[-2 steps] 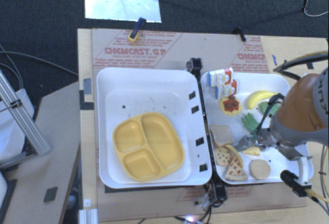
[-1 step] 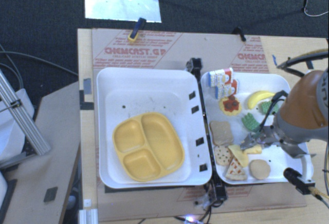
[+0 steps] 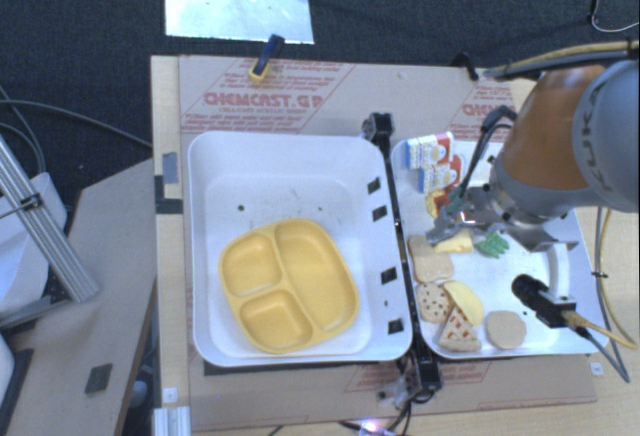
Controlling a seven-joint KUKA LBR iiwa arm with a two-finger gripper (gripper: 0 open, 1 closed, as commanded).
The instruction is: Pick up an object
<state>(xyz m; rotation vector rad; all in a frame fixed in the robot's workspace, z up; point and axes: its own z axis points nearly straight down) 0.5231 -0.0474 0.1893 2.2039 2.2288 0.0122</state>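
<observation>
Pale yellow piece point(image 3: 453, 244): it lies flat on the floor of the right bin point(image 3: 545, 349), directly under the tip of my claw point(image 3: 446, 221), touching it or very nearly so. I take this as the object in play.

Claw state: from this slanted view I cannot tell whether my claw is spread or pressed together. Nothing is seen pinched in it, so I record no hold.

Surroundings, taken from the claw:
- A green piece point(image 3: 492, 245) sits just beside the claw, on the arm's side.
- A tan bread slice point(image 3: 433, 268) lies just past the pale yellow piece, toward the front of the bench, and appears to touch it.
- Further along that line, packed close, are a speckled cracker point(image 3: 432, 302), a yellow wedge point(image 3: 466, 302), a pizza slice point(image 3: 458, 334) and a round tan biscuit point(image 3: 505, 329).
- Behind the claw, toward the back wall, a red and yellow item point(image 3: 446, 179) is near and a blue and white carton point(image 3: 428, 152) is further off.
- Well apart from the claw, the left bin point(image 3: 300, 174) holds a yellow divided plate point(image 3: 288, 284).

Step in hand, in my judgement: I am at the end of the descent, at or just short of the grasp, and no lift has begun.

The next move calls for closing squarely on the pale yellow piece alone, then rising straight up. The piece is low and flat and offers little to grip. With the bread slice against it and the green piece close by, the closure could slip off or catch a neighbour.
</observation>
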